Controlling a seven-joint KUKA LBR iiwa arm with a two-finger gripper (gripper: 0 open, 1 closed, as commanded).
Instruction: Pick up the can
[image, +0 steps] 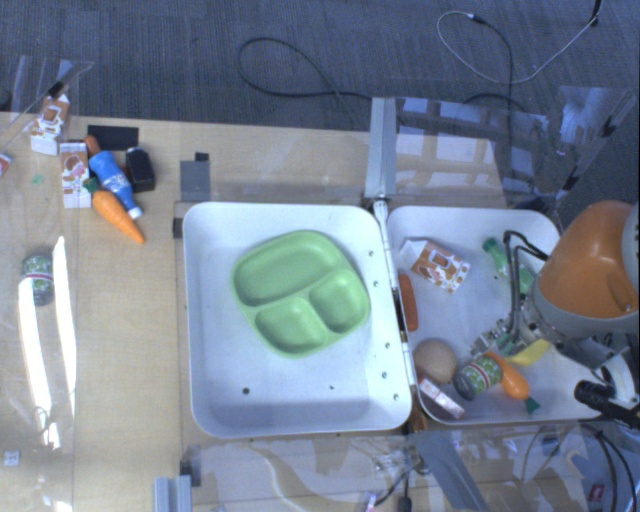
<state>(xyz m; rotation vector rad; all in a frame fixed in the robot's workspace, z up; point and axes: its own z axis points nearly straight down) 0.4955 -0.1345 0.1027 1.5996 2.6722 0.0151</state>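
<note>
Fingers: state can't tell; grey two-finger gripper (497, 345) sits low in right white bin (455, 235), just above can.
Can: small green-labelled metal can (478, 377) on its side, right bin near front, between tan egg-shaped object (434, 360) & orange toy carrot (513, 380).
Left white bin (205, 330): green divided plastic plate (300, 292).

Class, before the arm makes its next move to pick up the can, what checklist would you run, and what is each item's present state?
1. Can lies in the right bin: ok.
2. Gripper is close above the can: ok.
3. Can is between the fingers: cannot tell.
4. Room around the can: not ok; toy carrot and brown egg-shaped thing crowd it.
5. Can stands upright: not ok; it lies tilted.
</note>
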